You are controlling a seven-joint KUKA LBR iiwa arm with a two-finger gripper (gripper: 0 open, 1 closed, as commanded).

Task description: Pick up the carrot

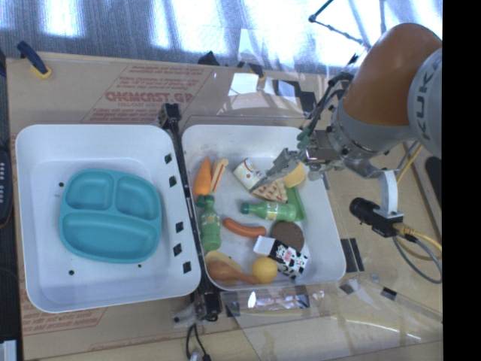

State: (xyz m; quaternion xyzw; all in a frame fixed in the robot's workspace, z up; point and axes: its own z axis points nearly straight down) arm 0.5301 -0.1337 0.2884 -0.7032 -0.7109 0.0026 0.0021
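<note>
While pincer point(279, 165) hovers, grip unclear, carrot point(203, 177) in right bin point(336, 235), cardboard-covered bench point(135, 96).

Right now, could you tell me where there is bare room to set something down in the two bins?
The left bin has bare floor all around the blue tray. The right bin is crowded, with bare floor just along its far edge, beyond the carrot.

The arm point(391, 89) runs off the right edge, and the gripper point(282, 165) is too blurred to read.
</note>
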